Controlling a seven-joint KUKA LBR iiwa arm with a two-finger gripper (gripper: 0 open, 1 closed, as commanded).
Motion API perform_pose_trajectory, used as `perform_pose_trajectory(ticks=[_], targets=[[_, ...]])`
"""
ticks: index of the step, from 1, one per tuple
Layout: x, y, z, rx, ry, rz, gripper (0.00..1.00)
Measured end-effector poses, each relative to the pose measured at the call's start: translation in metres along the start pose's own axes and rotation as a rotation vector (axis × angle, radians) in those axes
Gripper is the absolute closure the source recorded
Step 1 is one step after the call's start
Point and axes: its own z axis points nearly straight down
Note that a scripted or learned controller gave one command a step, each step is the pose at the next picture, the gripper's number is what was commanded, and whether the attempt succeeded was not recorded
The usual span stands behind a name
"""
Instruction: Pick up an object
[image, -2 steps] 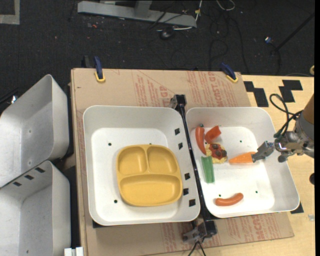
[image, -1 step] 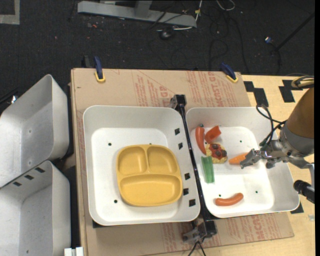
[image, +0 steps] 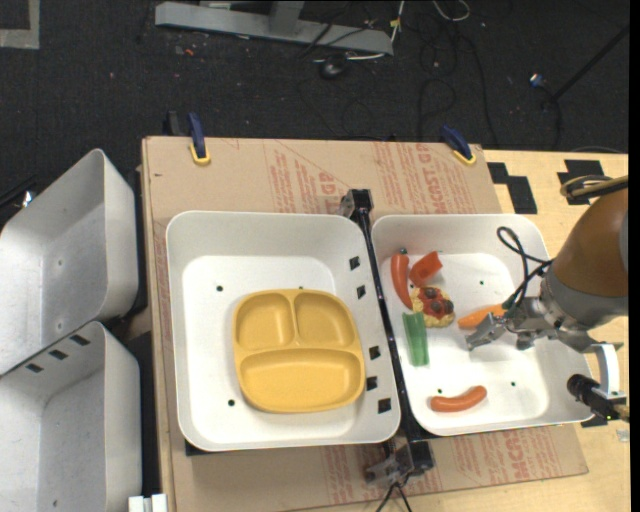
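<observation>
Nearest the camera, at about five o'clock in the right bin, a sausage lies on the white floor, well apart from the other food. Above it, by the divider between the bins, a green stick lies lengthwise. The tool sits low in this bin at three o'clock of the stick, beside an orange piece; whether it is spread or pressed together cannot be told, and nothing shows pinched in it. At twelve o'clock of the stick a small piled food item touches a long red piece, with a red wedge just beyond. In the left bin a yellow divided plate rests near the middle. Both bins stand on the table.
</observation>
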Motion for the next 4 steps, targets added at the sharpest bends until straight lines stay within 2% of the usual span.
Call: perform_pose_trajectory(ticks=[1,2,3,4], targets=[[0.000,0.000,-0.011,-0.002,-0.002,0.000,1.00],[0.009,0.007,-0.064,-0.006,-0.003,-0.005,1.00],[0.001,0.003,-0.110,-0.006,-0.003,-0.003,1.00],[0.010,-0.001,-0.161,-0.006,-0.003,-0.005,1.00]])
